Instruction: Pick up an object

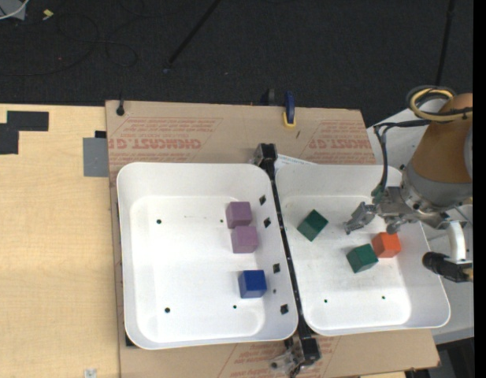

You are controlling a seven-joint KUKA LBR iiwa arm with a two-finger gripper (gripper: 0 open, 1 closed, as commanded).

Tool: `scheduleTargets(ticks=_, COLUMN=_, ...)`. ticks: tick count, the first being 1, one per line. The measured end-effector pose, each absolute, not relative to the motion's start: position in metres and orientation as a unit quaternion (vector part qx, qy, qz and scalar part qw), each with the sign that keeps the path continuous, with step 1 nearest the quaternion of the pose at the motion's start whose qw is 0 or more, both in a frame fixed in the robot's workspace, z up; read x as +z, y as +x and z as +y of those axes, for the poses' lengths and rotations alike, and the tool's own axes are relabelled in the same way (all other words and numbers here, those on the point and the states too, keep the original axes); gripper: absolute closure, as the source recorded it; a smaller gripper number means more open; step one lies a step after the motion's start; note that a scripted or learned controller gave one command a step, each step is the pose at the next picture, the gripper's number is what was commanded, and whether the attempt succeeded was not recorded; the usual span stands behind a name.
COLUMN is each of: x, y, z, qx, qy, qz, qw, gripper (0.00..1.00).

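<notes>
Objects for you to pick are lying across two white bins, so start with the big pieces. Your left bin (pixel 140 211) is sitting beside the right bin (pixel 420 309), the two touching along a black clamped seam at the centre. Your arm (pixel 441 152) is reaching in from three o'clock, and its gripper (pixel 374 220) is hanging over the right bin with its fingers spread apart, nothing between them. An orange block (pixel 387 245) is lying just beside the gripper at about five o'clock from it; whether a fingertip is touching it, you cannot tell. A green block (pixel 361 257) is touching that orange one at its eight o'clock side. Another green block (pixel 312 225) is sitting tilted, at nine o'clock from the gripper and near it. In the left bin, two purple blocks (pixel 241 227) are resting against each other, one at twelve o'clock of the other, and a blue block (pixel 252 283) is lying at six o'clock from them, apart.
</notes>
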State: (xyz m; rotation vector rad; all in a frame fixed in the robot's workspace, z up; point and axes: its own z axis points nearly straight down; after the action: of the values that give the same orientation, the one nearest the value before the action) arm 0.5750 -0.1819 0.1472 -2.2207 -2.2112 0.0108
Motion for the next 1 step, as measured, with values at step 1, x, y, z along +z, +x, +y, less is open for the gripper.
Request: scheduleTargets(ticks=1, x=0.3329, y=0.5452, z=-0.1274, qx=-0.0044, qy=-0.705, qz=-0.709, qw=-0.005, gripper=0.0)
